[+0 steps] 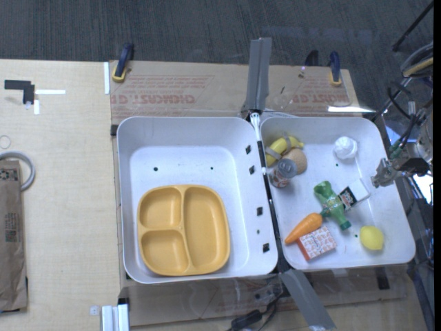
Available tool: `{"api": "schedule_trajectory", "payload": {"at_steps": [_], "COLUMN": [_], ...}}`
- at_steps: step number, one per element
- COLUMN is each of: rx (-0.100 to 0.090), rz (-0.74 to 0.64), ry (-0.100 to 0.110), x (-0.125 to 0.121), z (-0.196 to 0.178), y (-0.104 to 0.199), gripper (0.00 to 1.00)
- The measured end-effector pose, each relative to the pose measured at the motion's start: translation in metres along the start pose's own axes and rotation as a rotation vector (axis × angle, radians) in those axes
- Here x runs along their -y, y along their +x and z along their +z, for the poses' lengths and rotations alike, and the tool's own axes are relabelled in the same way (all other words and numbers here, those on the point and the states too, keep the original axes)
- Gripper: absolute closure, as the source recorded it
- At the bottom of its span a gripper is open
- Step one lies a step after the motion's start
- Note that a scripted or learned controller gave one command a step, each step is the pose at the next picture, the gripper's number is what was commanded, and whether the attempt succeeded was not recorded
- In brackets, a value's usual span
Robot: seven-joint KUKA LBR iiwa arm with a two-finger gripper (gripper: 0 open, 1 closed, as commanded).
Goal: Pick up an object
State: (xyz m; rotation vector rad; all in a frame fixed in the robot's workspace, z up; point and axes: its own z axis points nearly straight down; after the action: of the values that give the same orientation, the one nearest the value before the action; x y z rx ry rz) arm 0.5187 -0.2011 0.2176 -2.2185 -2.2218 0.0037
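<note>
Two bins sit side by side on the bench. Left bin (131,185) holds a yellow divided plate (184,228); right bin (393,250) holds all the small items.

Contents, right bin:
- carrot (304,227), lying at a slant, near the front.
- red-and-white box (318,243), just beside the carrot's thick end, touching or nearly so.
- green bottle (331,202), lying on its side, mid-bin.
- small black-and-white item (352,196), just beside the bottle; type not readable.
- lemon (372,238), front right, apart from the rest.
- white crumpled item (345,147), back right.
- yellow and tan items w/ a small can-like thing (285,161), clustered at the back left against the divider.

Gripper (386,172): at the right edge of the right bin, over the rim area, approx. level w/ the bottle but well to its right. Finger state: cannot tell at this res.; nothing is visibly between them.

Progress, as judged: task not yet done. No item is lifted; all lie on the bin floor. No target is obviously selected; the nearest candidates to the gripper are the black-and-white item, the bottle and the lemon.

Remaining: move in over one item, descend, close, lift clear. Lemon is the most isolated, so prob. the cleanest approach; the back-left cluster risks a multi-item contact.
</note>
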Motion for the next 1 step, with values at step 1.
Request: {"api": "schedule_trajectory", "payload": {"at_steps": [1], "rx": [0.002], "rz": [-0.47], "ry": [-0.005], "x": [-0.0268], "z": [0.0545], "y": [0.0318], "gripper": [0.0]}}
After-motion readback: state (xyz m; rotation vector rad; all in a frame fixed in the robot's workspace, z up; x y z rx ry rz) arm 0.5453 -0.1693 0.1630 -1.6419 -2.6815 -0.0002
